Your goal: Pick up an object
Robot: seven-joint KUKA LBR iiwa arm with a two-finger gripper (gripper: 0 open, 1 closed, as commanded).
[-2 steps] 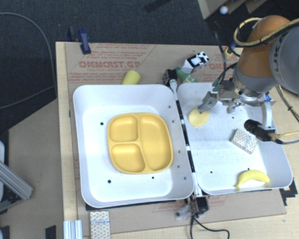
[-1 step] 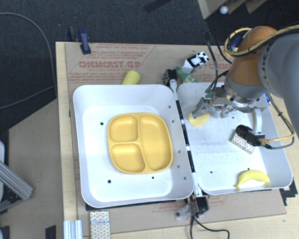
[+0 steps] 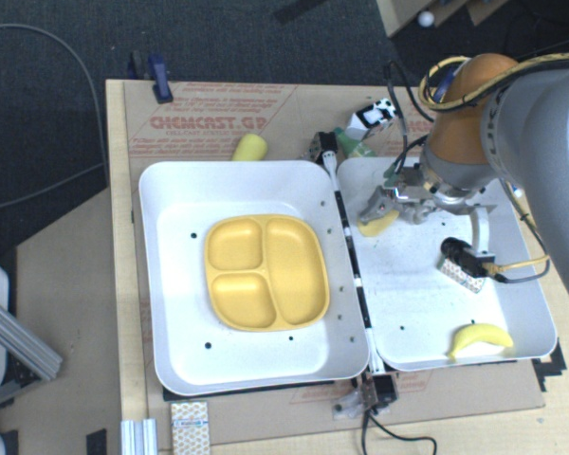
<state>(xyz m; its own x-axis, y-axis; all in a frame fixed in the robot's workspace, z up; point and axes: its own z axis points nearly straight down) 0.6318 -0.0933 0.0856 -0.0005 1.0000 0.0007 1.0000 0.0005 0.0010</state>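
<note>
While the arm point(image 3: 536, 112) bent down from frame right, its gripper point(image 3: 389, 207) hung over a yellow piece point(image 3: 373, 224) in the right bin point(image 3: 408, 335); grip state unreadable.

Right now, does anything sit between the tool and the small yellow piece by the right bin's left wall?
Nothing visible does. The tool hangs right beside the yellow piece, with only bare floor of the right bin around them. The banana lies well away, at the bin's near edge.
</note>
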